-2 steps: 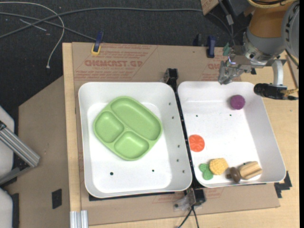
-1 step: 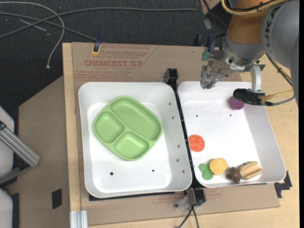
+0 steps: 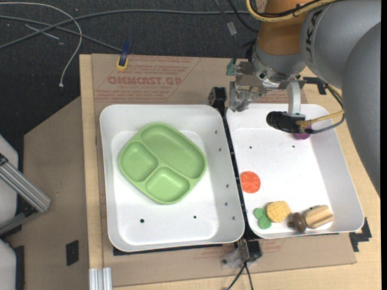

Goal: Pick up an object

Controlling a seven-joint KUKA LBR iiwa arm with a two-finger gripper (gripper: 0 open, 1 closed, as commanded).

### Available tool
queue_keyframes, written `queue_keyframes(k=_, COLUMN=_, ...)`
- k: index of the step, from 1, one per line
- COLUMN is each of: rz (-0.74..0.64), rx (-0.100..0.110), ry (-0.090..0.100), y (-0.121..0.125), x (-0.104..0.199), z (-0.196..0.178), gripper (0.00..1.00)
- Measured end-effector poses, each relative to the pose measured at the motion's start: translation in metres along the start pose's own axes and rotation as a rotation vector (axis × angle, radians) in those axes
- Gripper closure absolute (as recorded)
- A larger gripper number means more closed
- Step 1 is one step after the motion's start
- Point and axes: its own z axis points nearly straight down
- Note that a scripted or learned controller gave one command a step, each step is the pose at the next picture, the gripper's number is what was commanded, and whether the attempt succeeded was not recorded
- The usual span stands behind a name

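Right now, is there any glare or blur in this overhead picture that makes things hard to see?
Camera view: even lighting, soft shadows under the green three-compartment plastic plate; the white right bin looks slightly washed out; the small toys are sharp; the large grey arm near the lens is a little soft.

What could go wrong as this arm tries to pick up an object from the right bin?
1. The gripper hangs at the bin's far-left corner, so its fingers may strike the bin wall.
2. The corn cob, green piece and brown-capped piece crowd together; a grab could catch two or knock one away.
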Motion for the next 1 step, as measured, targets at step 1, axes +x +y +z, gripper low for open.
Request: queue_keyframes(k=1, rz=0.0, rx=-0.002, ry=0.0, y=0.001, x=0.0557, z=-0.009, gripper=1.0)
